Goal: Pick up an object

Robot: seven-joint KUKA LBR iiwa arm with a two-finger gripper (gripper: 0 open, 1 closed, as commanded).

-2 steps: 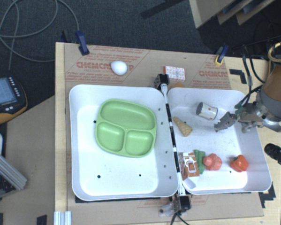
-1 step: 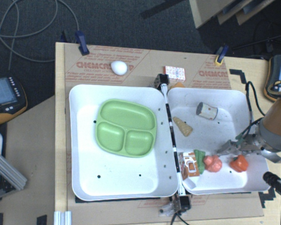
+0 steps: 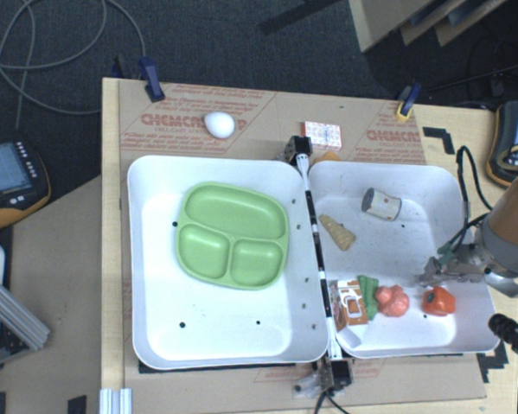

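Nearest me, along the right bin's (image 3: 408, 344) near edge, I see a small carton (image 3: 349, 303), a pink-and-green toy (image 3: 387, 299) and an orange tomato (image 3: 439, 300). My gripper (image 3: 444, 270) hovers just above the tomato, holding nothing I can see. Farther off lie a tan wedge (image 3: 336, 233) and a grey cup (image 3: 381, 203). Left bin (image 3: 149, 326) holds a green tray (image 3: 233, 236).

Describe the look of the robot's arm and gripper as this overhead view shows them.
The arm enters from the right as a rounded grey body with an orange-brown band above the wrist. A dark cable loops beside it. The gripper is a small grey metal assembly with a greenish spot.
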